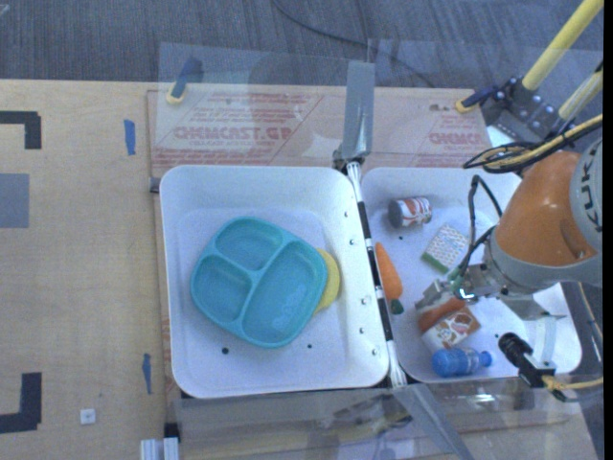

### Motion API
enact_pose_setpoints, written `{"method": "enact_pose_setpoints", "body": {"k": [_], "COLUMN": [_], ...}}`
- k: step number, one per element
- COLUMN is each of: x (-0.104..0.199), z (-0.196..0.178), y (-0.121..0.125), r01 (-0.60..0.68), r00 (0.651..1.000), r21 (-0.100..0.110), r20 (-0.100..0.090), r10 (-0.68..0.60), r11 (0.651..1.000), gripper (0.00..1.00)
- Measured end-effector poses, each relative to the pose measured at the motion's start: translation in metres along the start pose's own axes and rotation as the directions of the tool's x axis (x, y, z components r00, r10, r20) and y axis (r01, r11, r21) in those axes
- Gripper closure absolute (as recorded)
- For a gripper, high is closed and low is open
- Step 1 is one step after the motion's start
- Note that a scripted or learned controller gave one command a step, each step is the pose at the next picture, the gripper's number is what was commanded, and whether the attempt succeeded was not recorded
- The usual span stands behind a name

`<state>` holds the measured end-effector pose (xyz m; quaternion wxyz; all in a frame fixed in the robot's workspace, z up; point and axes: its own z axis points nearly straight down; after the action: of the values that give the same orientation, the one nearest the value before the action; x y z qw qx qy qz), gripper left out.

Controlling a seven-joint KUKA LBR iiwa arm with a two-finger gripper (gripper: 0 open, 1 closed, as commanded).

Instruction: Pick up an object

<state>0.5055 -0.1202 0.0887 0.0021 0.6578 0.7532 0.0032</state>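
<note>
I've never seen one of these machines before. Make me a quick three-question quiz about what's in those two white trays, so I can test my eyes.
1. True or false: the teal divided plate lies in the left bin.
2. Which lies along the right bin's left wall? A) the orange carrot B) the blue bottle C) the small can
3. Fill in: a ______ thing peeks out from under the plate's right edge.

Key: 1 true; 2 A; 3 yellow.
</note>
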Motion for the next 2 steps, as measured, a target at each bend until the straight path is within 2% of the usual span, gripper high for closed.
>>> {"method": "enact_pose_setpoints", "body": {"k": [1,2], "x": [-0.0035,-0.0036], "z": [-0.0101,-0.0101], "y": [0.0012,0.0012], "r01": [-0.007,-0.007], "r00": [1.000,1.000], "r21": [-0.007,-0.006], "r20": [0.003,0.003], "r10": [0.007,0.007], "r11": [1.000,1.000], "gripper": [1.00,0.00]}}
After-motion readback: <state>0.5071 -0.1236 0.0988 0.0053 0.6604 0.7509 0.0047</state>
